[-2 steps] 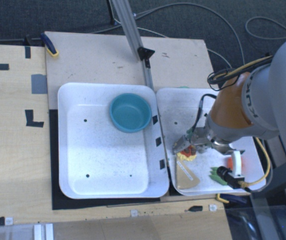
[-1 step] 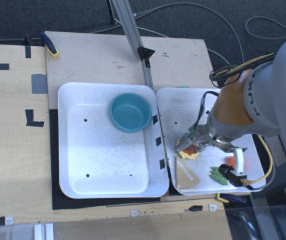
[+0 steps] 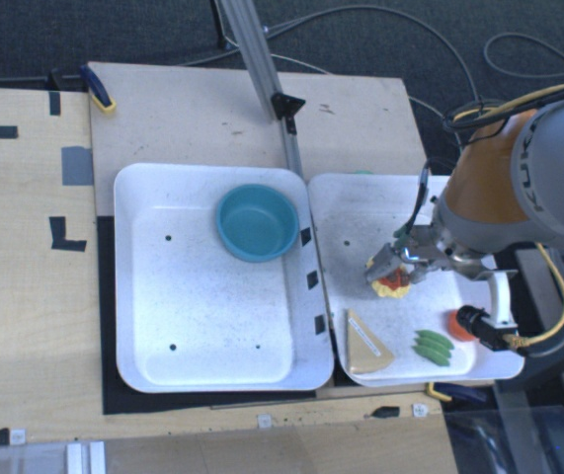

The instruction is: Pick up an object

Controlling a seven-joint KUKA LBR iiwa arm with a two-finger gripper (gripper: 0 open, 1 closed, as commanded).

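My gripper (image 3: 388, 268): low over the right bin (image 3: 346, 225), about midway between that bin's far and near edges, with my arm (image 3: 504, 191) coming in across its right edge.
Gripper state: I cannot tell whether it is open or closed; the tip is too small and dark to read from above.
Red-and-yellow object (image 3: 393, 285): lies on the floor of the right bin, directly under and just nearward of my gripper; it looks to be touching the tip, but I cannot tell whether it is gripped.
Wedge-shaped tan object (image 3: 365, 345): at the right bin's near edge, toward its left corner, well apart from my gripper.
Green pod-like object (image 3: 433, 347): near the same near edge, to the right of the wedge, apart from it.
Orange-red object (image 3: 461, 324): close to the right bin's right edge, just beyond the green one; its shape is unclear.
Teal bowl (image 3: 257, 222): upright in the left bin (image 3: 163, 294), toward that bin's far right corner.
Writing: part of a dark letter shows on my arm's grey casing at the right, too cut off to read.
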